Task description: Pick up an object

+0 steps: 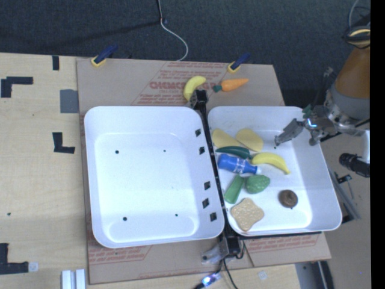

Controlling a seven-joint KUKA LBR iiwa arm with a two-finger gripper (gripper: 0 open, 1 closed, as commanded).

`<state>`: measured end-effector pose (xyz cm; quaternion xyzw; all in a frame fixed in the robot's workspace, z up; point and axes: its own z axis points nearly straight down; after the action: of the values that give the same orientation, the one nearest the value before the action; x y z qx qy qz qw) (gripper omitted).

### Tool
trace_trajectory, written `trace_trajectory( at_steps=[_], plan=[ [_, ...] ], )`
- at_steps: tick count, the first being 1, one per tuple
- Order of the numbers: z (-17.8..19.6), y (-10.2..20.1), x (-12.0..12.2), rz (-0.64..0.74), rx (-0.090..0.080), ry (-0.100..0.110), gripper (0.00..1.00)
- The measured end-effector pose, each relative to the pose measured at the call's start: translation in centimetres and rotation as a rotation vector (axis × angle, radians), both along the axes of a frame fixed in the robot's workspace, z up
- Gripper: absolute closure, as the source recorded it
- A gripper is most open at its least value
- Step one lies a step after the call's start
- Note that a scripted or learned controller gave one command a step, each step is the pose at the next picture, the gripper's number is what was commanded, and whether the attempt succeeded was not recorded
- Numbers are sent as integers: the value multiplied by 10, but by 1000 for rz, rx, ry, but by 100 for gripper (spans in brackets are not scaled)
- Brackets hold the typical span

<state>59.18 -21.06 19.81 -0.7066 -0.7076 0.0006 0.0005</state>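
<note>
Claw (296, 132) hangs over right bin (319, 179), near its far right corner. Fingers spread open – nothing between them.

Toys lie in heap at left side of this bin, along divider wall. Closest to claw – banana (271, 161), in middle of bin, below and left of claw, not touching it. Long axis of banana runs about left-right, slightly tilted down to right.

Judgement: claw must go left and down, fingers across short width of banana.
</note>
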Motion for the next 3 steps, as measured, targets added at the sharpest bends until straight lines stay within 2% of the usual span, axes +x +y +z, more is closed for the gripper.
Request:
trace_trajectory(
  at_steps=[1, 2, 3],
  plan=[
    [168, 28, 25, 5, -5, -21, 0],
    [229, 140, 62, 13, 2, -11, 0],
    [107, 199, 51, 6, 2, 12, 0]
  ],
)
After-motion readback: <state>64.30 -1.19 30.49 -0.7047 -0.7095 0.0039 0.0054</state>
